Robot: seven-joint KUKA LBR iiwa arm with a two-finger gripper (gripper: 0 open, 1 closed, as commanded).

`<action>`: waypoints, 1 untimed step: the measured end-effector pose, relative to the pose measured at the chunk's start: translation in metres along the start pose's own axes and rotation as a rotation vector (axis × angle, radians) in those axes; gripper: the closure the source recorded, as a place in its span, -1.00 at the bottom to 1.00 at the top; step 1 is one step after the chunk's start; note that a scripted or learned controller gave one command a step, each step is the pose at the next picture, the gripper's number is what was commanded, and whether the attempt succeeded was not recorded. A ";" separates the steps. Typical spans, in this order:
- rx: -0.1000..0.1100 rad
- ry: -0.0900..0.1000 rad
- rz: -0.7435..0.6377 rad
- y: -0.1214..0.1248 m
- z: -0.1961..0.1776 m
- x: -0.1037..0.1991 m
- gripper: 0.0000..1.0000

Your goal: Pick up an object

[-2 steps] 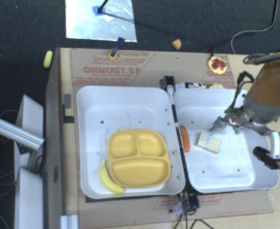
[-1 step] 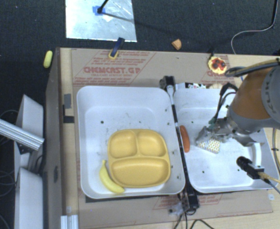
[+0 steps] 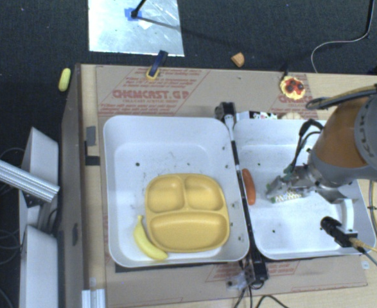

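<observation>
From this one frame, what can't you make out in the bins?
- Claw in the right bin: too small and blurred in the camera view to tell whether it grips anything.
- Banana in the left bin: its right end sits under the rim of the yellow tray.
- Orange sausage-like item: lies against the divider, so its left side is unclear.

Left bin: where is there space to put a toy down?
The left bin has bare floor along its back, behind the yellow plate. The front is crowded: the plate fills it, with a banana at its left corner.
</observation>
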State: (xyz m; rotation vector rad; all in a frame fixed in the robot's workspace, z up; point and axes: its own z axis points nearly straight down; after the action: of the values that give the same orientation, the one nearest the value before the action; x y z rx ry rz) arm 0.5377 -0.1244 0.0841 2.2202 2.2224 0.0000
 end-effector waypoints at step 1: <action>-0.002 0.000 -0.001 0.001 -0.011 0.000 1.00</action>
State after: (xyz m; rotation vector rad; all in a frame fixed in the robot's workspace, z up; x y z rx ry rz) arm 0.5385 -0.1242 0.0947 2.2177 2.2232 0.0024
